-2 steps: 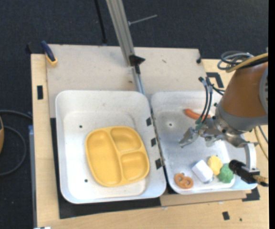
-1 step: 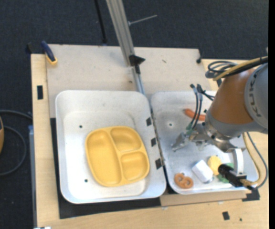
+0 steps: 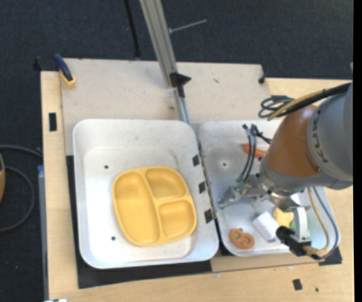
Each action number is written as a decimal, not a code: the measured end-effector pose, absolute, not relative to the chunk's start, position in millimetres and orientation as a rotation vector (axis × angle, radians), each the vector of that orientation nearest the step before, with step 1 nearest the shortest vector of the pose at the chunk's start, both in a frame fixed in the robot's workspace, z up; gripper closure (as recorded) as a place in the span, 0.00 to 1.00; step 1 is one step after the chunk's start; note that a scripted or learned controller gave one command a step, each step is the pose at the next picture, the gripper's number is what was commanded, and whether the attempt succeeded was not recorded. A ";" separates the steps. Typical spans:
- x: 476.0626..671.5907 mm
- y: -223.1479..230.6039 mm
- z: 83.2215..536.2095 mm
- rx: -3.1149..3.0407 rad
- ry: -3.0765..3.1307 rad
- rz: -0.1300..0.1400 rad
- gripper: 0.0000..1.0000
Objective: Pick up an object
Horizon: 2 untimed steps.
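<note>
Arm (image 3: pixel 307 146): grey with an orange band, it comes in from the right and bends down over the right bin; its bulk covers much of that bin's upper and middle part.
Gripper (image 3: pixel 247 190): low inside the right bin, below the orange band, pointing toward the bin's left wall; cables run down beside it.
Fingers: the metal parts at the tip are too small and cluttered to read, so I cannot tell whether they are apart or together, and nothing can be seen between them.
Right bin (image 3: pixel 222 143): shallow and white, on the right half of the surface, touching the left bin along its left wall.
Brown pretzel-shaped object (image 3: pixel 241 238): lies flat on the right bin's floor near the front edge, below the gripper and apart from it.
White block (image 3: pixel 264 225): just to the right of the pretzel-shaped object, on the bin floor, under the arm's wrist and near the gripper but not at its tip.
Yellow object (image 3: pixel 284 217): just beside the white block on its right, partly hidden by the arm.
Orange item (image 3: pixel 251 149): a thin piece showing by the arm's left edge, in the bin's upper part.
Left bin (image 3: pixel 99 143): white, holding a yellow divided plate (image 3: pixel 154 204) with three compartments, lying flat toward the front right.
Surface (image 3: pixel 118 87): pale board carrying both bins.
</note>
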<state>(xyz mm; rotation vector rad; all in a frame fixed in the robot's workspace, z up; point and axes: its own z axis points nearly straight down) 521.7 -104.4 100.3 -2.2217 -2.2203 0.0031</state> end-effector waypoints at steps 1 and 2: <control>523.5 -105.7 114.1 -2.232 -2.215 -0.003 1.00; 518.6 -104.9 175.2 -2.224 -2.229 -0.007 1.00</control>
